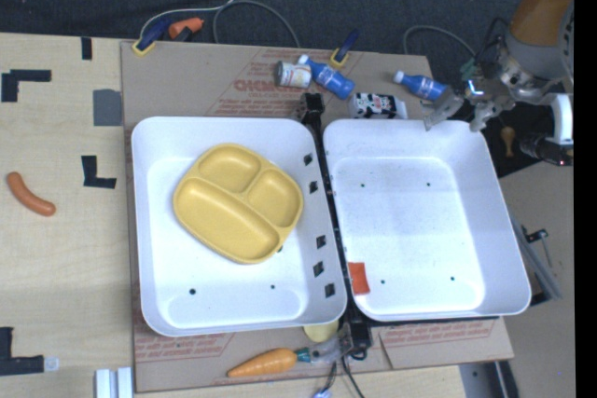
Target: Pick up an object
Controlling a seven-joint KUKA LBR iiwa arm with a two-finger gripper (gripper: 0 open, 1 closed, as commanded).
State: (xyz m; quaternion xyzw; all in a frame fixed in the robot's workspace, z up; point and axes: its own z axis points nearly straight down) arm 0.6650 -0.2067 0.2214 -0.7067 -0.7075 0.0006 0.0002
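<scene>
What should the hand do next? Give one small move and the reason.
Probably swing the hand left toward the yellow divided plate. The hand sits over the right bin's far right corner, away from any object, while the plate lies alone in the left bin.

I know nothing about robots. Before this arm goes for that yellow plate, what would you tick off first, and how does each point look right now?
1. Something to pick lies inside a bin: ok. The yellow divided plate sits in the left bin.
2. Plate clear of clutter: ok, nothing lies on it or touches it.
3. Gripper above the target: not ok. It hangs by the far right corner of the right bin, across from the plate.
4. Path over the right bin open: ok, only a small orange tag lies flat near its front left corner.
5. Gripper carrying nothing: cannot tell; it is too small and blurred.
6. Plate easy to pinch: cannot tell; it is wide and low.
</scene>
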